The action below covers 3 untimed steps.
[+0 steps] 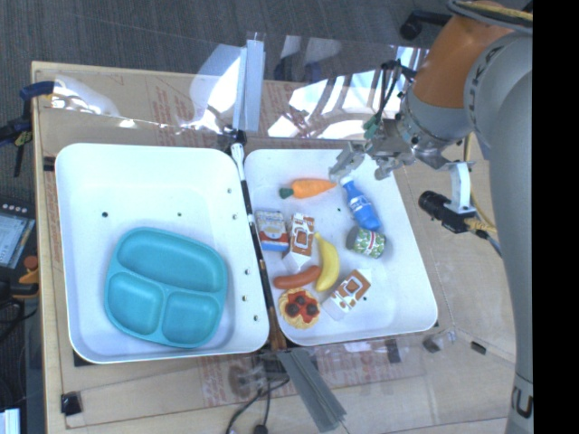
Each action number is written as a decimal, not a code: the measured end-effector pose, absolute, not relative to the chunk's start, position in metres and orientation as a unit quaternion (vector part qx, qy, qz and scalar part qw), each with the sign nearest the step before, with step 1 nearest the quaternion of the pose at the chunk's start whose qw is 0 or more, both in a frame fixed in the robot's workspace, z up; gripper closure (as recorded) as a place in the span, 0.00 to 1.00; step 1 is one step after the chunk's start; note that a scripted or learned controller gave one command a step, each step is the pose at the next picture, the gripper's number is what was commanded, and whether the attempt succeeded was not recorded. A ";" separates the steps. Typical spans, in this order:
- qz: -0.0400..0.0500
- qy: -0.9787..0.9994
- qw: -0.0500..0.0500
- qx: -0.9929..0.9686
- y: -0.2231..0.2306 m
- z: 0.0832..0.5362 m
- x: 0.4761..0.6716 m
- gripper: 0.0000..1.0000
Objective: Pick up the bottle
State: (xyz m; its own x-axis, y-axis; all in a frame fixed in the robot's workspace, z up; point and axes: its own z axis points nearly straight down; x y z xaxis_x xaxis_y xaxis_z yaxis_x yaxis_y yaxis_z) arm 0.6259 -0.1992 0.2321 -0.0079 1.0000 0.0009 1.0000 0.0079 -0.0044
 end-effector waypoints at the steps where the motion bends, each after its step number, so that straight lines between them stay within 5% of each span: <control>1: -0.006 -0.710 -0.009 -0.704 -0.200 0.116 0.595 0.00; 2: -0.014 -0.728 -0.017 -0.686 -0.207 0.112 0.539 0.00; 3: -0.013 -0.730 -0.017 -0.683 -0.207 0.122 0.539 1.00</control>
State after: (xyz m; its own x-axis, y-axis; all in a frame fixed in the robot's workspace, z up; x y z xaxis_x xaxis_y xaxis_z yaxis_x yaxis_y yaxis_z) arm 0.5394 -0.2066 0.1225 -0.0663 0.9978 -0.0071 0.9969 0.0665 0.0415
